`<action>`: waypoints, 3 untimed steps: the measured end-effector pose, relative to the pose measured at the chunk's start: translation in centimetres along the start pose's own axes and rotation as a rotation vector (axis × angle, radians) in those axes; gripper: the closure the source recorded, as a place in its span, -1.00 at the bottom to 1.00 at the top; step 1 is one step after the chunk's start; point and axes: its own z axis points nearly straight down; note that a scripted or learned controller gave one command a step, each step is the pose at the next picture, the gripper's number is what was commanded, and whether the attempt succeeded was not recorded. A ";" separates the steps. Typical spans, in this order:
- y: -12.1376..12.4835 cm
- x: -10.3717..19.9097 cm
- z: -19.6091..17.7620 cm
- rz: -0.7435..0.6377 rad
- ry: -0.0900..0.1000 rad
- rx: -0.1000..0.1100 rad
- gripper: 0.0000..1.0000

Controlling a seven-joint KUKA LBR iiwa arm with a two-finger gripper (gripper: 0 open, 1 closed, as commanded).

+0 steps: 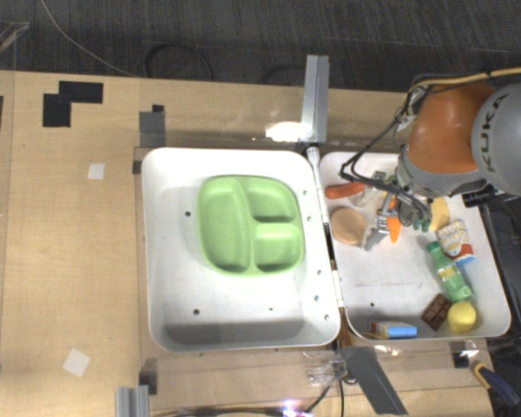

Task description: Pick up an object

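Arm [469,137] reaches down over the right bin [399,285]; tool [384,226] state cannot be determined. Beside the tool: tan round item [347,226], red item [344,191], green bottle [448,272].

My arm [504,137] is grey with a rounded orange band [447,133] above the wrist; black cables [373,146] loop beside it, and a metallic two-finger gripper [384,224] tips it.
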 end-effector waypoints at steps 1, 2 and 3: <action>0.8 2.6 -0.1 0.138 -0.002 0.001 -1.00; 1.0 -0.6 0.0 -0.026 0.000 0.000 -1.00; 0.3 2.6 -0.1 0.045 -0.002 0.000 -1.00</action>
